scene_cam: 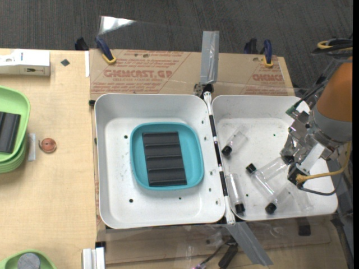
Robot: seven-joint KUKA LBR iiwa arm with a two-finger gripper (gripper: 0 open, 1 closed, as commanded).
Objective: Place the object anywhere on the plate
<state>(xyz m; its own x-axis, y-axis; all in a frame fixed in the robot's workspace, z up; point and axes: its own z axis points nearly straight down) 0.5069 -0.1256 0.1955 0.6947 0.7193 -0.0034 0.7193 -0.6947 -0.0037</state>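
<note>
A teal square plate (193,164) lies in the left white bin (112,150), and a black ribbed block (164,157) rests on its middle. Several clear plastic tubes with black caps lie scattered in the right bin (263,114): one near the divider (233,141), one at the centre (259,179), one at the front left (234,192). My gripper (294,157) hangs low at the right bin's right side, just over the end of another clear tube (274,168). Whether that tube is held is hidden.
A further capped tube (275,203) lies near the right bin's front wall. Left of the bins, on the wooden bench, stand a green tray (17,108), a white box (25,62) and a small copper disc (47,145). Taped cardboard (146,72) lies behind the bins.
</note>
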